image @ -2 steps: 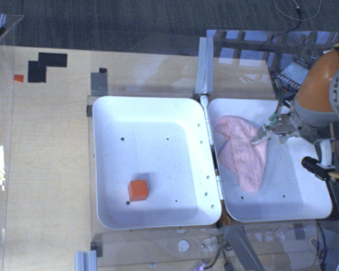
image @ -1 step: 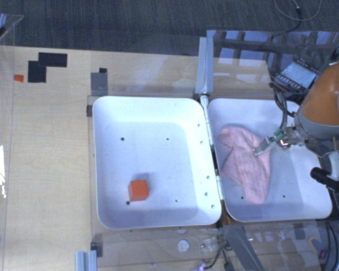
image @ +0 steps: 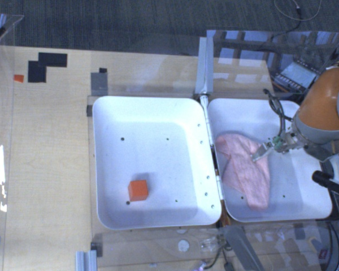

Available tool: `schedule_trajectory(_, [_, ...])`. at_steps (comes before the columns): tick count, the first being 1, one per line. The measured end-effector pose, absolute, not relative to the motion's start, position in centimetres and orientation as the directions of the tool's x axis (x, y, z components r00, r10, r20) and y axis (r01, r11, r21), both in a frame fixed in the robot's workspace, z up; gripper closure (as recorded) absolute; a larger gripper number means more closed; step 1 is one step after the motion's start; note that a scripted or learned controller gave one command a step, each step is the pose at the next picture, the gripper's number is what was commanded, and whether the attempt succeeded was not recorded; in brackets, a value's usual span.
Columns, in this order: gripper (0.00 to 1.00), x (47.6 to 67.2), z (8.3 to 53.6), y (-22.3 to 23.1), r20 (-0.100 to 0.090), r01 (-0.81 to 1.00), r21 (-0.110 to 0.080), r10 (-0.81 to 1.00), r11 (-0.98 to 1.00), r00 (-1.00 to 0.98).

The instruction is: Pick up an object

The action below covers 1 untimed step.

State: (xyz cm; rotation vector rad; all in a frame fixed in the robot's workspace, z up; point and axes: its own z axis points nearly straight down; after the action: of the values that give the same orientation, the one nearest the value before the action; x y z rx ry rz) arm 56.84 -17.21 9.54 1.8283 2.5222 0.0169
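Note:
A crumpled pink cloth (image: 244, 168) lies in the right bin (image: 305, 205), against its left wall. My gripper (image: 264, 151) hangs at the cloth's upper right edge, with the grey arm and its orange band behind it on the right. Its tips are at or just above the fabric; I cannot make out whether they touch it. A small orange block (image: 138, 190) rests in the left bin (image: 147, 117), near its front left corner, far from the gripper.
The two white bins share a raised divider (image: 211, 151) between them. Black and orange markers (image: 42, 66) lie on the wooden bench at the far left. Cables and equipment (image: 296, 72) crowd the back right corner.

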Motion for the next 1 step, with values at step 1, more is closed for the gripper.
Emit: schedule_trajectory(1, [1.0, 57.17, 10.82, -17.0, -0.015, 0.949, 0.032, 0.949, 0.314, -0.314])
